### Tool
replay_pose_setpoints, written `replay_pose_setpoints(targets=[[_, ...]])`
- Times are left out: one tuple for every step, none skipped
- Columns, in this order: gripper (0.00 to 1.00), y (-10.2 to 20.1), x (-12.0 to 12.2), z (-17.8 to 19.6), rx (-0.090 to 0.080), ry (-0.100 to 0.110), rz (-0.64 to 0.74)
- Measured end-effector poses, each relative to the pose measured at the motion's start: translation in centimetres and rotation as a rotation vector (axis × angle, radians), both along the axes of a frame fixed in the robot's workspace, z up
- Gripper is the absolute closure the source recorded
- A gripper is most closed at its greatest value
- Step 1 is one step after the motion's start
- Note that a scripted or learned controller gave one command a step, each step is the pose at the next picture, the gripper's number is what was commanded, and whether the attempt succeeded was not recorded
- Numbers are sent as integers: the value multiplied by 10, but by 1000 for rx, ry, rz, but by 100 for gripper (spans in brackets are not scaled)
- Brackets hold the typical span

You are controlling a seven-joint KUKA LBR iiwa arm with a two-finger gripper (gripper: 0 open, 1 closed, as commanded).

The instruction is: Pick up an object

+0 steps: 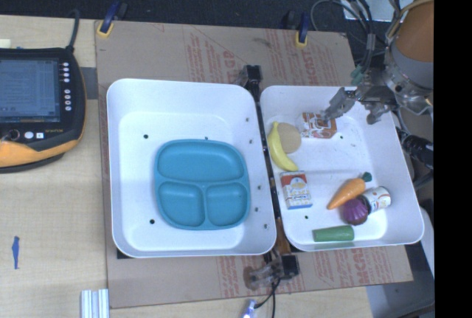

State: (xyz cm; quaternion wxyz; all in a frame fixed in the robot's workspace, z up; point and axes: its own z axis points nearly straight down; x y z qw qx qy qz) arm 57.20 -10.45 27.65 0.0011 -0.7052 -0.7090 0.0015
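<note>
Camera view | end effector point(341, 104) grip unclear | banana point(279, 150) lengthwise near-far

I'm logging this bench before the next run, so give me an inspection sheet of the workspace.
Surface: brown board bearing two white bins.
Job's things: right bin holds yellow banana, orange carrot, purple round vegetable, green bar, two small printed cartons.
Clutter: blue divided tray in left bin.
Grippers: claw over one carton.
Cables: black loops near the arm.
Surroundings: orange-rimmed control tablet.
</note>
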Motion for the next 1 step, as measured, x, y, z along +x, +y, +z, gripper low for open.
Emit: replay_pose_setpoints(targets=[[0, -63, -69, -101, -2, 1, -2]])
